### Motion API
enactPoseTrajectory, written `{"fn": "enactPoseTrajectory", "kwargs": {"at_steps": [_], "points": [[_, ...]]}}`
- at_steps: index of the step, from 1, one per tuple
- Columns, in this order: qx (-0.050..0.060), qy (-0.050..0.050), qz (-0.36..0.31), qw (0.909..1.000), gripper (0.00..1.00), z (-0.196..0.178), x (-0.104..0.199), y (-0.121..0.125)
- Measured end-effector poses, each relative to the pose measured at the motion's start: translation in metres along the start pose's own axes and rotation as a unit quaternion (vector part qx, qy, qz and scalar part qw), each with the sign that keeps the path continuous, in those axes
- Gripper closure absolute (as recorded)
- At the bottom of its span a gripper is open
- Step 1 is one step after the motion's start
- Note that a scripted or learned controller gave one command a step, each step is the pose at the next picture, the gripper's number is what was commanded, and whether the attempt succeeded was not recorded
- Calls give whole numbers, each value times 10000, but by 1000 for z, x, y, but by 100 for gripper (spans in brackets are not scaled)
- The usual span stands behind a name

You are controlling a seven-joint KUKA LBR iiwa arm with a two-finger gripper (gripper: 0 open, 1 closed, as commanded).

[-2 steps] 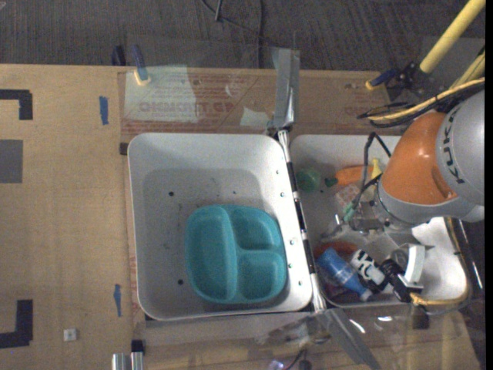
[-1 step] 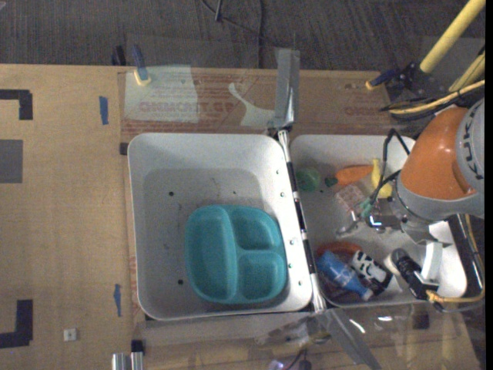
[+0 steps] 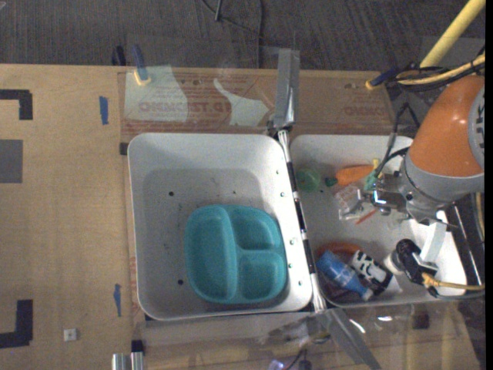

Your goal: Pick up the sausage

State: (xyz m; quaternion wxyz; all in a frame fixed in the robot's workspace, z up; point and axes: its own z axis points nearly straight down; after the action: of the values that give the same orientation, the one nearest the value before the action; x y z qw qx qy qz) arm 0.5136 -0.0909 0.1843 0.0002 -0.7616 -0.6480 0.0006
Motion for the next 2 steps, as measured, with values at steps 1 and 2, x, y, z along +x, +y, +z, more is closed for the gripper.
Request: {"fn": "enactPoseTrajectory", "kwargs": {"at_steps": [1,2], "points": [[-79,1,-264,9996,0,84,-46,-14],[5,2,-397,9992,0,1,8,-7]]}}
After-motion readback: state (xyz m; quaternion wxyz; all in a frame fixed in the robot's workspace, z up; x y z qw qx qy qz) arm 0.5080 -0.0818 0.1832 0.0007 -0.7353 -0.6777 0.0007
